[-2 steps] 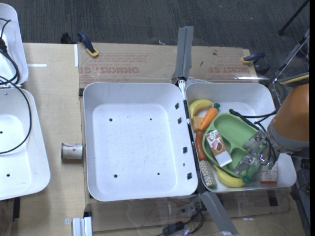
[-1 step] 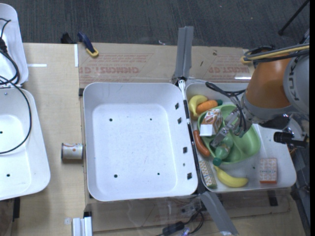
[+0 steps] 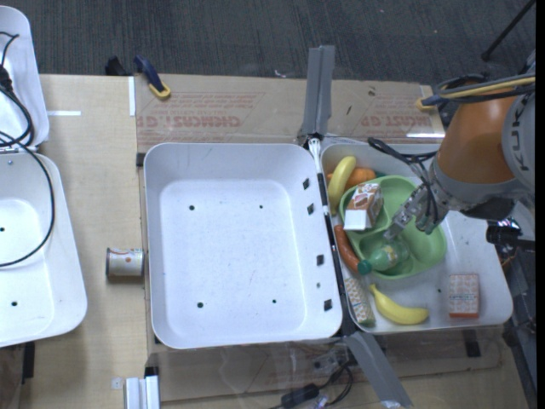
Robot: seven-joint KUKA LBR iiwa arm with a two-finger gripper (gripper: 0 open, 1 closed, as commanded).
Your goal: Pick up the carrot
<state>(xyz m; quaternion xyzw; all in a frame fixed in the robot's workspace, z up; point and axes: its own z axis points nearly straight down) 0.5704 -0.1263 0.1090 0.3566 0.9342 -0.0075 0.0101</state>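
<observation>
The arm reaches in from the right over the right bin. Its gripper hangs above the green bowl; whether it is clenched cannot be told. The carrot lies along the bin's left wall, beside the bowl.

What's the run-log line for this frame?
task: pick up carrot | gripper: over green bowl, right bin | carrot: against bin's left wall, beside bowl, not held | status: not grasped
</observation>
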